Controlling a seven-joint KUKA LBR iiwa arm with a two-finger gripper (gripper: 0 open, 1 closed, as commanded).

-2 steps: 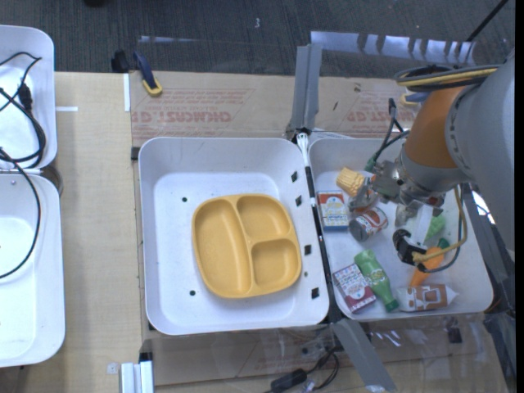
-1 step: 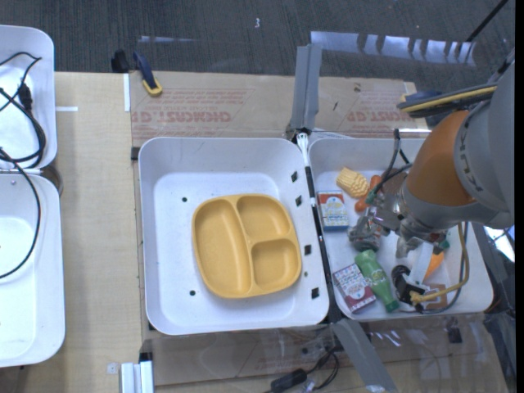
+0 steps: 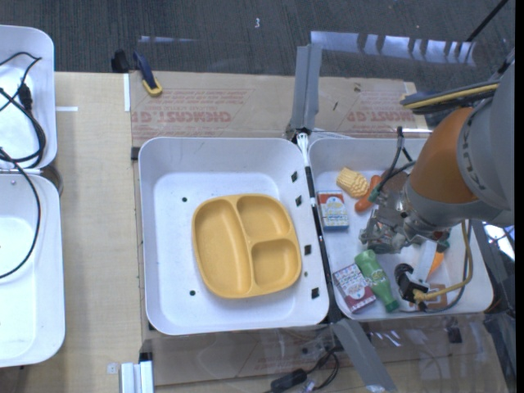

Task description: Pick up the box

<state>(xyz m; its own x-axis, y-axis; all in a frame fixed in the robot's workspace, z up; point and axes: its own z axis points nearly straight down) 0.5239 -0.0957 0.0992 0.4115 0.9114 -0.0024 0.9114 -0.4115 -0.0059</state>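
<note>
A small box with a blue, white and red face lies flat at the left side of the right bin. A second flat box with a dark red edge lies near that bin's front left corner. My gripper hangs low over the middle of the right bin, to the right of the first box and a short way apart from it. Nothing shows between it and either box. The grey arm with its orange band reaches in from the right and hides the bin's right part.
A green bottle lies beside the second box, just below the gripper. A yellow corn cob and an orange piece lie at the back of the right bin. The left bin holds a yellow divided plate.
</note>
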